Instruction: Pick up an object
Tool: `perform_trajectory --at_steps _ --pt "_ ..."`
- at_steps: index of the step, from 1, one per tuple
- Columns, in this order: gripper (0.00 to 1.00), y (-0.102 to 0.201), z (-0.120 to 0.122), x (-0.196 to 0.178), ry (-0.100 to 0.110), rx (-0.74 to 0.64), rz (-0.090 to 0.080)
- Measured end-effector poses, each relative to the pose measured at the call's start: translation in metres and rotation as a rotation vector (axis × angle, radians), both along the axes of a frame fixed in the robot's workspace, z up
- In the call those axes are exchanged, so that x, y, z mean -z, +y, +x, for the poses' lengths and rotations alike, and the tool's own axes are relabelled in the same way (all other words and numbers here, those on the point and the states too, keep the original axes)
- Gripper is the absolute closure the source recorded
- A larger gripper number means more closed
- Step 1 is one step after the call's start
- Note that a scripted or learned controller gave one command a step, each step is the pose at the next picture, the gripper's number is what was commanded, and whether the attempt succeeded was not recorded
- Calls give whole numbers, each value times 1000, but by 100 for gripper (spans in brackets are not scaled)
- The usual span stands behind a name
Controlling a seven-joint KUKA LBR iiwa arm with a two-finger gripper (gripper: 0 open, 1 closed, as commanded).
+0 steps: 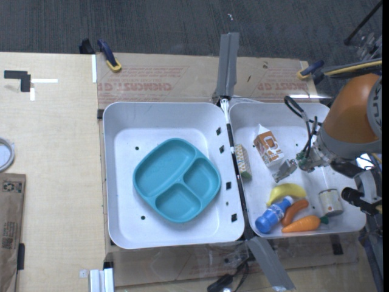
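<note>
We find the hand (306, 161) low in the right bin (258, 115), beside the orange carton (268, 148), its grip state indeterminable, nothing visibly held; we judge this the reaching step, next requiring closure on the carton and a lift.

Smooth, glossy plastic is seen in the teal divided plate (177, 180) and both white bins (115, 163). Matt printed card is shown by the small carton (268, 148); pale wood by the bench (48, 157).
</note>
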State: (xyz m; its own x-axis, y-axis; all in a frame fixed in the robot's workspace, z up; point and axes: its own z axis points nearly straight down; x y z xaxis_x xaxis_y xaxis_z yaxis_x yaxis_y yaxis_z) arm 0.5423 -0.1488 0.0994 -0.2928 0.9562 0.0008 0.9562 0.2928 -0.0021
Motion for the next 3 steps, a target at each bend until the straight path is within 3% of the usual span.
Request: perform_trajectory --at_steps 1,2,3 --pt "0 -7 7 8 -2 -33 -1" --pt "0 -29 -3 8 -2 -85 0" --pt "0 -29 -3 8 -2 -85 0"
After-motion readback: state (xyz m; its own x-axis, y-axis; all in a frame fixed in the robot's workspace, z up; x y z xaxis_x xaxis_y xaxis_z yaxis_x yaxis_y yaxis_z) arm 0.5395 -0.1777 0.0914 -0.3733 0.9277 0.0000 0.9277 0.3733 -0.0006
